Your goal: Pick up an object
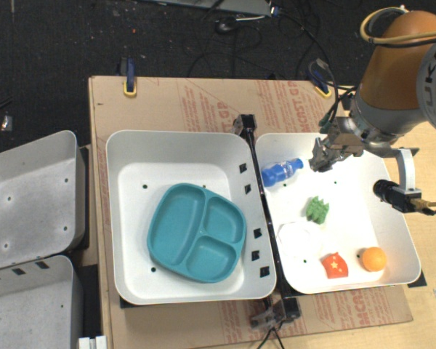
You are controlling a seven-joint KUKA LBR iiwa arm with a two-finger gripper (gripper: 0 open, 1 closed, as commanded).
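Tool (321,163) state unreadable. Just beside it lay one blue bottle (280,171); below it, one green toy (317,210), one orange ball (373,259).

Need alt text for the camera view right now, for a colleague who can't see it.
The arm's tool hovers over the right bin, near a blue bottle; that bin also holds a green toy, a red piece and an orange ball. The left bin holds a teal tray.
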